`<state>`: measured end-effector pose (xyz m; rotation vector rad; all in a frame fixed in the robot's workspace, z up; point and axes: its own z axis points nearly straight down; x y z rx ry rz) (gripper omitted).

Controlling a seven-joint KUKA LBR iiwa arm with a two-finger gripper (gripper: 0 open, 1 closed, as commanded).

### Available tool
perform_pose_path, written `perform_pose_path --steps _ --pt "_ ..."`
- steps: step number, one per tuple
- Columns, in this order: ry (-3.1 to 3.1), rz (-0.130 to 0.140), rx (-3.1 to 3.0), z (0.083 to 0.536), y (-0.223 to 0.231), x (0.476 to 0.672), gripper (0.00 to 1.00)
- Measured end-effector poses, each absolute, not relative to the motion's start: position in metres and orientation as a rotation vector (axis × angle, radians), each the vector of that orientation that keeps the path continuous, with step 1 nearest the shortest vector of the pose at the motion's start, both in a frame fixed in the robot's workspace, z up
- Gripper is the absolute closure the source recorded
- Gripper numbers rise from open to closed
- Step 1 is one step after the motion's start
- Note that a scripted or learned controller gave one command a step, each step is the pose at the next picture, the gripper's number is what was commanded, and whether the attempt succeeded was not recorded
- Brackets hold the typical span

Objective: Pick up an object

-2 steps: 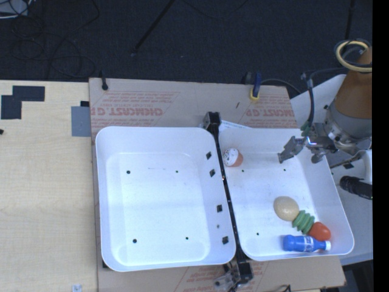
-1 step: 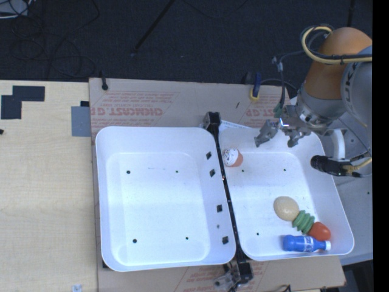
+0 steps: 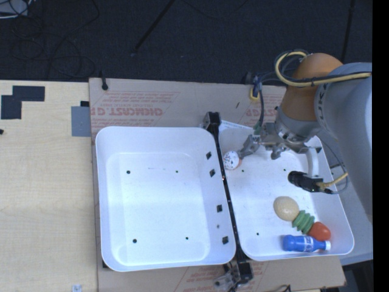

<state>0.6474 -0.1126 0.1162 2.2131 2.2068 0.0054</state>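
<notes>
1. Closest to us is a blue bottle (image 3: 302, 243). It lies on its side in the right bin (image 3: 261, 193), along the bin's near wall and toward its right corner. Its white cap points to the right.
2. Just behind the bottle, in the same bin, we see a toy with green rings and a red end (image 3: 309, 224). It lies at a slant.
3. A tan egg (image 3: 285, 208) lies a bit further back in the right bin. It is right up against the green end of the toy.
4. Further back still, we see a little white ball with dots (image 3: 231, 159). It sits by the right bin's left wall, toward the far left corner.
5. The claw (image 3: 261, 149) hangs over the far part of the right bin, just to the right of the ball. Its two fingers are spread apart, so it is open. One finger is very near the ball, but we cannot tell if they touch.
6. The grey arm (image 3: 346, 120) comes in over the right bin's far right corner.
7. The left bin (image 3: 158, 199) sits next to the right bin's left wall.
8. Brown cardboard (image 3: 152, 102) with red letters shows behind the right bin.
</notes>
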Motion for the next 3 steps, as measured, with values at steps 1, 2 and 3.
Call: perform_pose_path --steps 1,2,3 --pt "2.194 0.002 2.210 0.1110 -0.1115 0.6478 0.00" --pt "2.194 0.002 2.210 0.1106 -0.1110 0.6477 0.00" --pt "2.196 0.001 2.210 0.1105 -0.1112 0.6475 0.00"
